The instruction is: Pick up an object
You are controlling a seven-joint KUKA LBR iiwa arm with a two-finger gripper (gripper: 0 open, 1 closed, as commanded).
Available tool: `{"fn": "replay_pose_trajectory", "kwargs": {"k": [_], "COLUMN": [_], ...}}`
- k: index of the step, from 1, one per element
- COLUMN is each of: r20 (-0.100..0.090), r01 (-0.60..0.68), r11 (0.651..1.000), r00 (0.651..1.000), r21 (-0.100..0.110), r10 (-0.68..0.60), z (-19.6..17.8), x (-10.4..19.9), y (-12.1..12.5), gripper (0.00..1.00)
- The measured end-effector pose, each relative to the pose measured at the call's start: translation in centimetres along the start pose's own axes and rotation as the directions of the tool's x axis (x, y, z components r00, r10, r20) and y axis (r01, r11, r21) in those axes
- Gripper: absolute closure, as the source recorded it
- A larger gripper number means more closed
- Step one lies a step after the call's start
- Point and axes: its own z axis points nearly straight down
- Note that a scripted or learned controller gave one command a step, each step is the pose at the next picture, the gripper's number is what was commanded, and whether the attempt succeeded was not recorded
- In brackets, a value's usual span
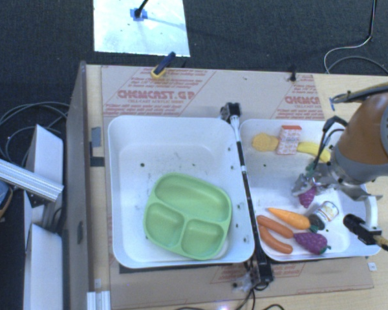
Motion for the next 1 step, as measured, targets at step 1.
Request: {"fn": "replay_pose_trajectory", "kwargs": {"k": [1], "r20": [0.000], "r01": [0.002], "r11": [1.000], "r00": [1.000], "r21": [-0.001], "r10": [-0.002], "z": [-7.73], "x": [4.18], "y": [4.19], "gripper": [1.00]}}
